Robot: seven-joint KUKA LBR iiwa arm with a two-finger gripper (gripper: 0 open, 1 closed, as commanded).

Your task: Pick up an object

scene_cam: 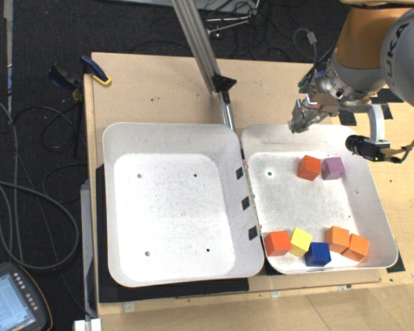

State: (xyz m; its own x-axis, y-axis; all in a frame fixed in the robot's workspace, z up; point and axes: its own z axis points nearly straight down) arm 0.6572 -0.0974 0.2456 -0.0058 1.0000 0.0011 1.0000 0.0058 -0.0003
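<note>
Your wooden bench (159, 92) carried two white bins; the gripper (300, 121) hung over the far rim of the right bin (372, 205), with nothing visible between its fingers, though I couldn't tell their spacing. Just below it sat an orange block (308, 167) touching a purple block (332, 168).

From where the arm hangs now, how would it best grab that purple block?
Probably from straight above. The purple block lies flat in the right bin, touching an orange block on its left in the view. So the gripper should likely pinch the two free faces, toward the bin's far and near rims, not left and right.
</note>
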